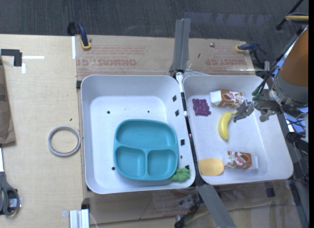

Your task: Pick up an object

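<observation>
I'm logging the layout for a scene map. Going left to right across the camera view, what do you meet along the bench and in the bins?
Grey tape ring on the bench → teal three-compartment plastic tray → green leafy toy → purple grape bunch → yellow banana → two-finger gripper.

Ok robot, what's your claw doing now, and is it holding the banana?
Gripper open, above right bin, holding nothing. Banana lies just left of the fingertips, not grasped. Nearby: purple grapes, two small cartons. Nothing blocking.
</observation>
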`<state>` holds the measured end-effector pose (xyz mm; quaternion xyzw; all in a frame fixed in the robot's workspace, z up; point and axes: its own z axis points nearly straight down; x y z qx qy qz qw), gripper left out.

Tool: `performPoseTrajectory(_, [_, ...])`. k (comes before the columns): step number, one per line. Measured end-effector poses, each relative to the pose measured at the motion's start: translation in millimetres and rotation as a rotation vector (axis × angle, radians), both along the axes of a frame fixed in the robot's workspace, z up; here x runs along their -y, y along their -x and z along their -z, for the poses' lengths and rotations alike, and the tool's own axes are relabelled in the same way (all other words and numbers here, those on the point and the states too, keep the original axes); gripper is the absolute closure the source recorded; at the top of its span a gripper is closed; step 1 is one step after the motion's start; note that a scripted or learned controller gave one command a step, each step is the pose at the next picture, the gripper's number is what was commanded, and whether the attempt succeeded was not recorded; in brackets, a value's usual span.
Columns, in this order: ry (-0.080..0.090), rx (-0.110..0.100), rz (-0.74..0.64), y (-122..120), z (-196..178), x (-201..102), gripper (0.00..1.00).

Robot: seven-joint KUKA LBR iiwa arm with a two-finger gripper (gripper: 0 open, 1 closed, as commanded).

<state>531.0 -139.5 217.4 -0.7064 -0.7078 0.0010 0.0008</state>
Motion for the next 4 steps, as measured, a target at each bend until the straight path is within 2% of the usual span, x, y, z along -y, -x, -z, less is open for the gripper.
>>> performPoseTrajectory(1, [0.000,-0.003,0.379,7,95,-20,0.00])
performPoseTrajectory(2, [0.001,0.005,-0.085,-51,52,-9,0.00])
performPoseTrajectory(3, [0.000,0.001,-0.156,-29,126,-13,0.00])
performPoseTrajectory(4, [0.000,0.000,-0.151,-29,117,-12,1.00])
